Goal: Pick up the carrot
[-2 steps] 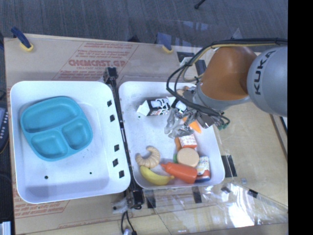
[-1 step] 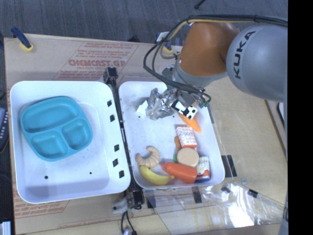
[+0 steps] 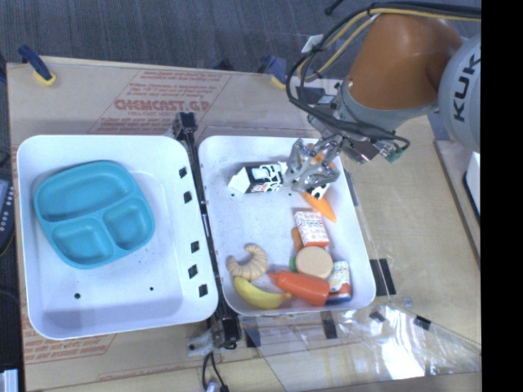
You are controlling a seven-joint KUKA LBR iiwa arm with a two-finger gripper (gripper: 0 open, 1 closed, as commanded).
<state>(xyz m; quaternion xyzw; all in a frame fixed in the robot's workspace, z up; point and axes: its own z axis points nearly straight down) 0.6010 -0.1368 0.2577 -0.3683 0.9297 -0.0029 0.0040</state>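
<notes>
At the near edge of the right bin point(image 3: 359, 251) lay a banana point(image 3: 257, 294) and croissant point(image 3: 248, 260). Farther back, the carrot point(image 3: 319, 205) rested by the right wall, just under the claw point(image 3: 313, 167), presumably positioned for grasping; how far the claw was open could not be told.

On the table point(image 3: 409, 219) there are two white bins: a left bin point(image 3: 49, 309) and a right bin point(image 3: 245, 219). The left bin holds one blue plate point(image 3: 92, 212) with three compartments. In the right bin I count two carrots, a small carrot point(image 3: 319, 205) near the right edge and a bigger carrot point(image 3: 300, 285) near the front edge. There are also one banana point(image 3: 257, 294), one croissant point(image 3: 248, 261), one milk carton point(image 3: 260, 178), one orange-and-white box point(image 3: 310, 227), one round beige piece point(image 3: 314, 262) and one small can point(image 3: 340, 278).
</notes>
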